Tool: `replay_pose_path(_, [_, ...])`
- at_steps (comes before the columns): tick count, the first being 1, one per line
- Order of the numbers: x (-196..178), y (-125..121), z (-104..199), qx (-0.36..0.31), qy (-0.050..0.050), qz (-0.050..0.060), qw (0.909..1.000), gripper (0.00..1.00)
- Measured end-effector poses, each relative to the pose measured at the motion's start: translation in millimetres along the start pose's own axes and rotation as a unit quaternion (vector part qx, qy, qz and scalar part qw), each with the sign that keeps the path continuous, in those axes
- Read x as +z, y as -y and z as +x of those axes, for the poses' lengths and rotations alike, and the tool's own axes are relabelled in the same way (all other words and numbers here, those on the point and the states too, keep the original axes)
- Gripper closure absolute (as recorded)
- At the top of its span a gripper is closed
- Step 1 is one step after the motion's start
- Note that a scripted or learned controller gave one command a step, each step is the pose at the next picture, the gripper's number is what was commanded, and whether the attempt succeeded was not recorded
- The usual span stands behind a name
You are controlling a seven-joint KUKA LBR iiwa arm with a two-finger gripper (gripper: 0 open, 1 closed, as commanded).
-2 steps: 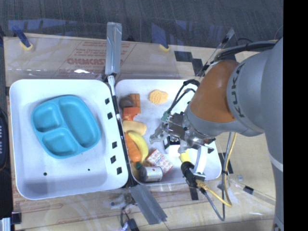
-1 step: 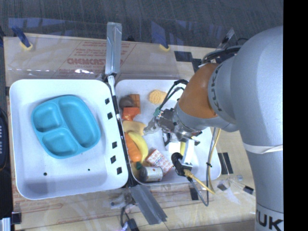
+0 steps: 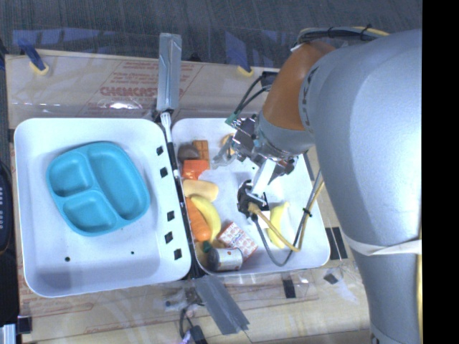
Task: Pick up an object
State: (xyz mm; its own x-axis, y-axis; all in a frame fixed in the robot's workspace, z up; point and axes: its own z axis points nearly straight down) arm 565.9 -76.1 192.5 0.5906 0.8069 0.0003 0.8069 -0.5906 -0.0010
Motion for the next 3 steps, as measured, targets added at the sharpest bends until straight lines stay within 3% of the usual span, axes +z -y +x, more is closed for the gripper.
replay_pose_path(1, [3, 39, 27, 0.078, 0.002, 0.004, 0.9970, 0.00])
replay_pose_path(2, [1, -13, 20, -0.131, 0.001, 0.001, 0.9914, 0.00])
replay_pose_path(3, [33, -53, -47, -0.194, 0.001, 0.003, 0.9810, 0.00])
